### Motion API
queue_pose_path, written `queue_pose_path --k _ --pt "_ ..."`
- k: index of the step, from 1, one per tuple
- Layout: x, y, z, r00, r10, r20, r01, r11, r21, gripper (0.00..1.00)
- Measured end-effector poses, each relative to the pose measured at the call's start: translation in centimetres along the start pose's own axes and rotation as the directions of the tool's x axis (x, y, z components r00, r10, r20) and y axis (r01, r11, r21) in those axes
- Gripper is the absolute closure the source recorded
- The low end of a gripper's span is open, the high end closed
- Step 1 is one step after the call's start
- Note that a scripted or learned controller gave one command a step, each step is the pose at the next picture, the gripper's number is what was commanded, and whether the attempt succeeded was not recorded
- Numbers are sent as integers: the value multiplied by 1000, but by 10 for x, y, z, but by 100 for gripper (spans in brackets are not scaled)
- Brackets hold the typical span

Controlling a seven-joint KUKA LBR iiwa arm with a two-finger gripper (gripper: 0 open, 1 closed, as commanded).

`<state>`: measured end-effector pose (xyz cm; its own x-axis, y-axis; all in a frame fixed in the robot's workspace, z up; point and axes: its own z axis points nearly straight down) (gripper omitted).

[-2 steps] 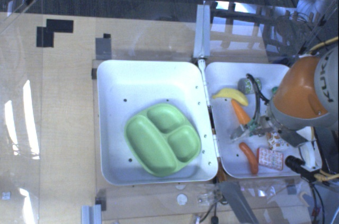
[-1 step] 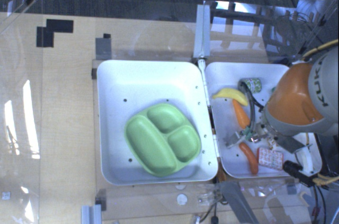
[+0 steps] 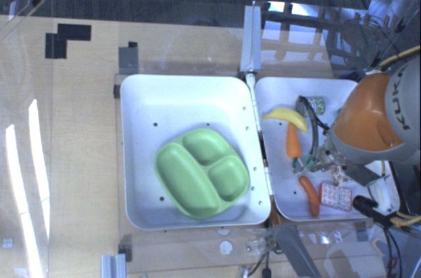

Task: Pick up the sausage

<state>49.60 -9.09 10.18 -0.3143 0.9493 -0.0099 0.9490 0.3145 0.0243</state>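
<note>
The sausage (image 3: 310, 195), reddish-orange and short, lies near the front of the right bin (image 3: 281, 204), running from upper left to lower right. My gripper (image 3: 308, 163) hangs just behind its upper end, low over the bin floor, and nothing is visibly held in it. The grey arm with its orange band (image 3: 368, 120) reaches in from the right and hides the bin's right side.
An orange carrot (image 3: 293, 140) and a yellow banana (image 3: 287, 115) lie behind the gripper. A green can (image 3: 318, 104) sits at the back, and a patterned packet (image 3: 337, 197) lies right of the sausage. The left bin (image 3: 141, 139) holds a green divided plate (image 3: 200, 171).
</note>
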Motion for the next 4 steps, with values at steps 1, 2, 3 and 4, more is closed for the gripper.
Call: queue_pose_path --k 1,2,3,4 --pt "0 0 0 1000 0 0 0 1000 0 0" --pt "0 3 -11 1000 -2 2 2 1000 -6 100" --pt "0 3 -11 1000 -2 2 2 1000 -5 0" --pt "-8 -8 12 998 -68 -6 68 998 10 0"
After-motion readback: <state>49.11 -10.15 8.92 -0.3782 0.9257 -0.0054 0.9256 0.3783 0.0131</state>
